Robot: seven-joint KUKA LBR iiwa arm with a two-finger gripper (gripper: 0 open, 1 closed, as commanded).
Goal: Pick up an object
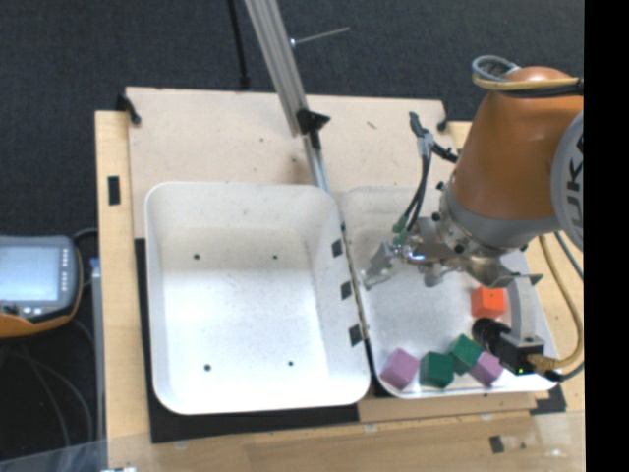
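We see even, fairly bright overhead light, no hard shadows. The shallow white plastic left bin (251, 293) looks near blown-out w/ mild glare. Img is low-res, soft & grainy; the dark grey carpet floor (98, 28) loses detail.

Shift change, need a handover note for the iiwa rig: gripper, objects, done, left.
Gripper: low over the right bin, near its left wall; whether it is open or shut can't be read, and nothing is seen held.
Objects: all in the right bin. Orange block by the right side; along the front edge a purple block, two green blocks and a second purple block.
Done: no pick visible.
Left: grasp and lift one object.
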